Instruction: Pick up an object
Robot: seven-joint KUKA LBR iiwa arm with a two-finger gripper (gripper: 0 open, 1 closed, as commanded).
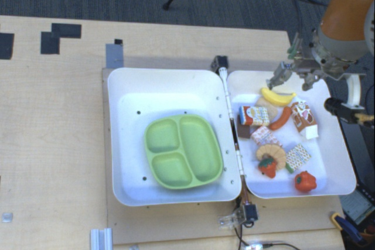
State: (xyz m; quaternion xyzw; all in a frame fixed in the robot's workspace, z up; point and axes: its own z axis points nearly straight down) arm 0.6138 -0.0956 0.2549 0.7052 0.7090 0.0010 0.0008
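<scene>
**Entry: pick not yet made, pincer poised over right bin**

Pincer (293,74): upper right of the frame, at the far rim of the right bin (343,152), its two fingers spread, nothing between them. It hangs just above and beside the banana (276,96).

Candidate objects, all lying in the right bin:
- banana, yellow, at the top of the pile, nearest the pincer;
- sausage (280,118), orange-red, just below the banana;
- small carton (254,115), left of the sausage, close to the bin's left wall;
- brown-and-white box (304,117), right of the sausage;
- patterned packets and a round biscuit-like piece, mid-bin, crowded together;
- tomato (305,181), red, at the lower right, apart from the others.

Left bin (126,126): holds a green divided tray (183,151).

Progress, as judged: nothing lifted; approach looks made, closing and raising remain.

Room: the banana sits near the far rim, with open white floor to its left and right; the sausage and carton press close below. The tomato has the most bare floor around it. The counter (53,143) lies open at left.
</scene>
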